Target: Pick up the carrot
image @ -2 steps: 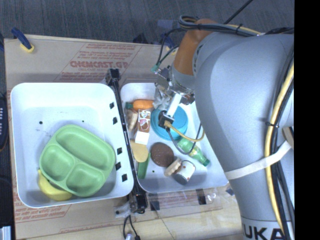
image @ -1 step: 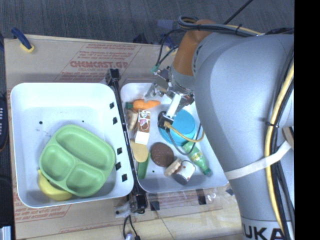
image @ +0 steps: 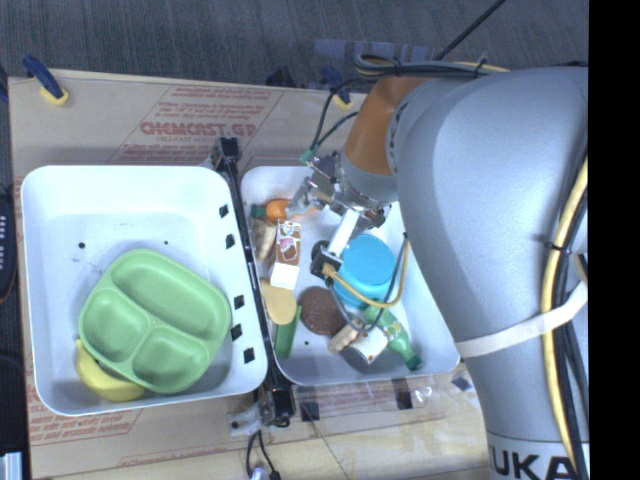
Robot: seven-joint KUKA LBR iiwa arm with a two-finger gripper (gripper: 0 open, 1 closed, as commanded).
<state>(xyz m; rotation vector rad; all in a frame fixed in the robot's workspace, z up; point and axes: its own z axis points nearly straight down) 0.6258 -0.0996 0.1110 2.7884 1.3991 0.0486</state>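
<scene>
The carrot (image: 275,209), small and orange, lies in the far left corner of the right bin (image: 435,320), close to the wall between the two bins. My gripper (image: 318,192) hangs over the far end of that bin, just right of the carrot and very near it. The metal wrist and the orange band (image: 378,133) rise above it, and the bulky grey arm covers the bin's right side. I see nothing orange lifted off the bin floor.
The right bin is crowded: a small printed carton (image: 288,241), a blue round lid (image: 368,262), a brown disc (image: 322,311), a yellow wedge (image: 282,303) and a green bottle (image: 398,338). The left bin (image: 60,203) holds a green divided plate (image: 155,318) over something yellow (image: 100,380).
</scene>
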